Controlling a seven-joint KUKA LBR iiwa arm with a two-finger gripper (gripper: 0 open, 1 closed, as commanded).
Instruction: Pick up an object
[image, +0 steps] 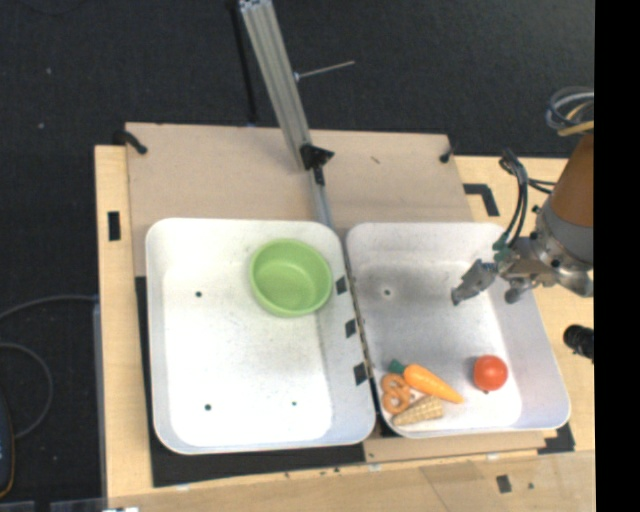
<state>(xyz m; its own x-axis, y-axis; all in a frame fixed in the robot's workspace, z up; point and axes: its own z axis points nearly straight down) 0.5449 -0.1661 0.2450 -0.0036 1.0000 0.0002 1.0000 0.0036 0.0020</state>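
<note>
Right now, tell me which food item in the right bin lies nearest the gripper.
The red tomato. It sits alone, closest below the gripper, while the carrot, pretzel and corn cluster further left.

green bowl (291, 278): I see it upright, upper part of left bin.
tomato (489, 373): red, round, right bin, lower right.
carrot (432, 382): orange, lying slanted, lower edge of right bin.
pretzel (395, 392): just left of carrot, touching.
corn (420, 410): pale, under carrot.
</note>
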